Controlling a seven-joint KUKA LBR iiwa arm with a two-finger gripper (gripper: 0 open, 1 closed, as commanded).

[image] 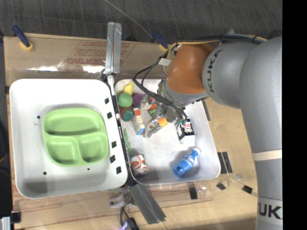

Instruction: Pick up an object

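While our gripper [154, 126] hangs low in the right bin [211, 147] over the clutter, we judge the reach-and-grasp step underway. An orange object [163, 122] seems pinched between its fingers, though we cannot tell. Next comes a clean lift.

Green tray [74, 137], blue bottle [186, 163], white bins [24, 128]

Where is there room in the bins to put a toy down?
Left bin: bare floor all around the green tray. Right bin: a bare patch between the can and blue bottle. Its top is crowded under the gripper.
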